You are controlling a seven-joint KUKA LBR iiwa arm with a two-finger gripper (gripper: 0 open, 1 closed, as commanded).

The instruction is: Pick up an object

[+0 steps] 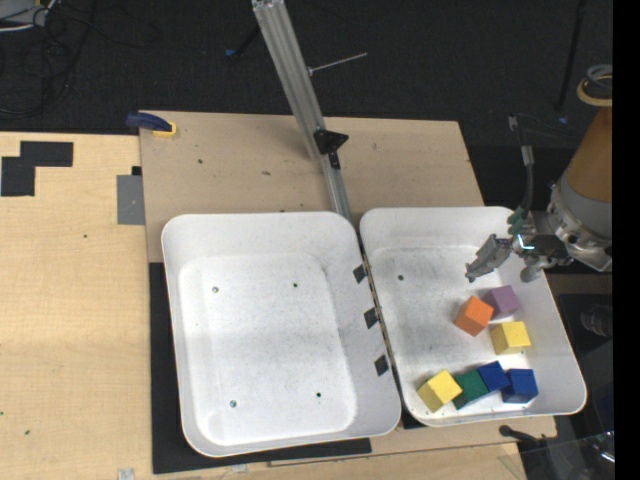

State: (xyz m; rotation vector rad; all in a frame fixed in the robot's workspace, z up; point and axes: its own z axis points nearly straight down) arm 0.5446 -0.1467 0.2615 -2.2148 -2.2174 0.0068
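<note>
Grey KUKA arm entering from the right edge, orange band above the wrist partly in view, wrist angled down and leftward, two-finger claw (487,261) at its tip, fingers (480,266) splayed slightly apart, nothing between them, pointing down-left

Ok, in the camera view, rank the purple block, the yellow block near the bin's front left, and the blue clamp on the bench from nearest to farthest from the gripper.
1. Purple block: right bin, just below the gripper.
2. Yellow block: front of the right bin, beside the green block.
3. Blue clamp: far left corner of the bench.
</note>
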